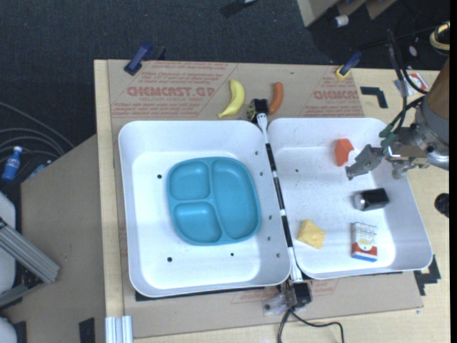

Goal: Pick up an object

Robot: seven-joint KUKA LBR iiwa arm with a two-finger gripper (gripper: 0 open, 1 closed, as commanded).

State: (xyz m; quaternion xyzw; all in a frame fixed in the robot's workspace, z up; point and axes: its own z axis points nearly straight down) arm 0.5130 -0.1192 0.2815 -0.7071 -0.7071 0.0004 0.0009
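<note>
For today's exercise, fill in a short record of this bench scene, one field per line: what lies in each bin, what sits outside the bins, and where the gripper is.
left bin: blue divided plate
right bin: orange block, black cylinder, yellow wedge, small red, white and blue box
outside the bins, on the board behind them: banana, orange carrot-like piece
gripper: over the right bin, between the orange block and the black cylinder
held object: none seen between the fingers

At the right edge of the frame my arm (437, 113) is cut off. The print on the small box (364, 241) (lower right, right bin) is too small to read.
</note>
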